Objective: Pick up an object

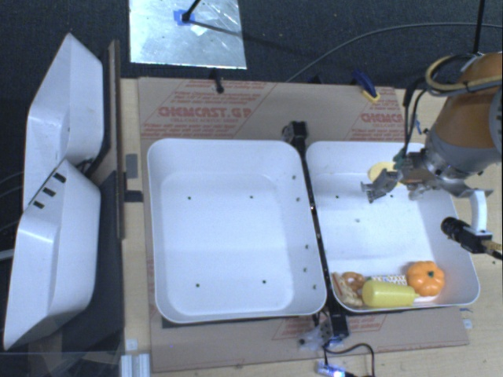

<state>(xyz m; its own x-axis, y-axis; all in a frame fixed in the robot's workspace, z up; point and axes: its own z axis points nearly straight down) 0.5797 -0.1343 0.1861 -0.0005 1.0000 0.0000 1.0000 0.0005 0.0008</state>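
Objects for picking are lying in the right bin (357,234): a small orange pumpkin-shaped toy (425,277) is sitting in the near right corner, a yellow cylindrical piece (387,294) is lying on its side just to the pumpkin's left and touching the near wall, and a tan, pretzel-like item (350,284) is resting at the yellow piece's left end. Between the yellow piece and the pumpkin a small striped scrap is showing, too small to make out. Another pale yellow object (382,170) is peeking out near the far wall of the same bin, partly hidden behind the gripper (378,188). That gripper is hanging over the far part of the right bin, well apart from the cluster at the near wall and just beside the pale yellow object; whether it is touching that object cannot be told. Whether the gripper is clenched or released cannot be told either, since it is reading as one dark blurred shape. The arm (468,132), with its orange band, is reaching in from the right. The left bin (228,234) is lying beside the right one, their walls touching along the middle.
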